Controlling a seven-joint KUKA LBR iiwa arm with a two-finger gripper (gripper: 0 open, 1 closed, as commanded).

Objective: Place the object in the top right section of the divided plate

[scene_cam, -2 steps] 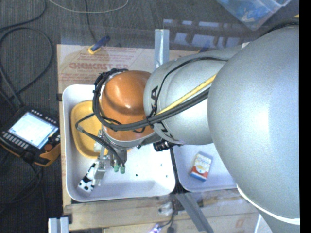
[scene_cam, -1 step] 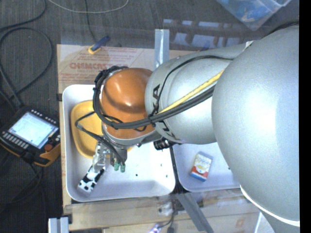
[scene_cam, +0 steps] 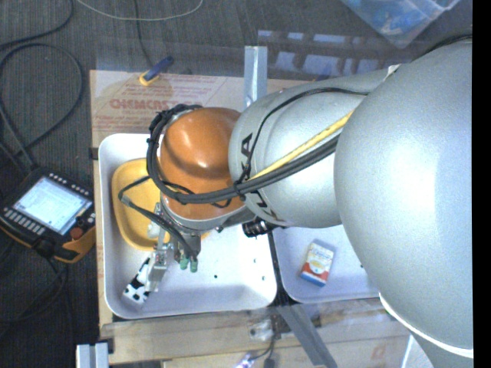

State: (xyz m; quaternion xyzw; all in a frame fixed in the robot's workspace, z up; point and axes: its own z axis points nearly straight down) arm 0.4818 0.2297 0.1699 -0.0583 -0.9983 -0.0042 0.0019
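A small black-and-white toy figure (scene_cam: 139,285), taken to be the task's object, is seen lying just below and to the left of the end effector (scene_cam: 175,261), in the lower left corner of the left bin (scene_cam: 230,294). It is judged light and rigid, probably moulded plastic, smooth and somewhat slippery, with little risk of breakage; a hold across its narrow middle is judged the most secure. The end effector is seen pointing down over the left bin, close beside the toy's upper end; whether its fingers are apart or closed, and whether anything is held, cannot be told, since the wrist covers most of it. Above and to the left of the end effector a yellow divided plate (scene_cam: 129,205) is seen, largely covered by the arm's orange band (scene_cam: 196,156); its top right section is hidden, so its contents cannot be told. Well to the right of the end effector, a small white, orange and blue carton (scene_cam: 317,262) is seen lying flat in the right bin (scene_cam: 295,290).
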